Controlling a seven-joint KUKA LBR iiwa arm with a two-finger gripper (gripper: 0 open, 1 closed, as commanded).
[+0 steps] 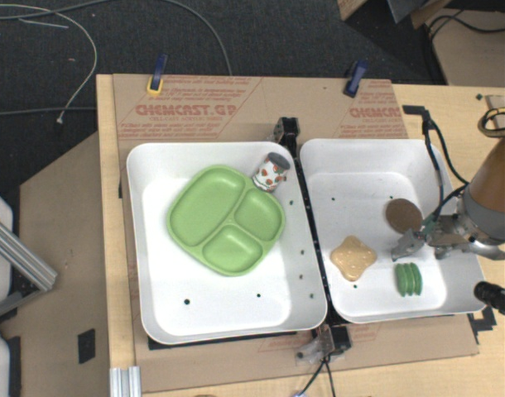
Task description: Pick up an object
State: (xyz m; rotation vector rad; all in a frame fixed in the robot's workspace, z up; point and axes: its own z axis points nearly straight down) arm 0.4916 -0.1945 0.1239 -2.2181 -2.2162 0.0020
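In the right bin (pixel 352 160) lie a brown round disc (pixel 402 214), a tan wavy-edged biscuit-like piece (pixel 353 258) and a green ridged piece (pixel 409 278). My gripper (pixel 410 245) hangs low over this bin, reaching in from the right. It sits just below the brown disc and just above the green piece, to the right of the tan piece. Nothing is seen held in it. The left bin (pixel 157 296) holds a green divided plate (pixel 226 219) and a small white cup with red spots (pixel 271 172) tipped at the plate's upper right corner.
The two bins meet along a black-clipped seam (pixel 309 222). A black cable (pixel 435 160) runs down over the right bin's far right side toward the wrist. Cardboard (pixel 236 102) lies under both bins, held by blue clamps (pixel 158 73).
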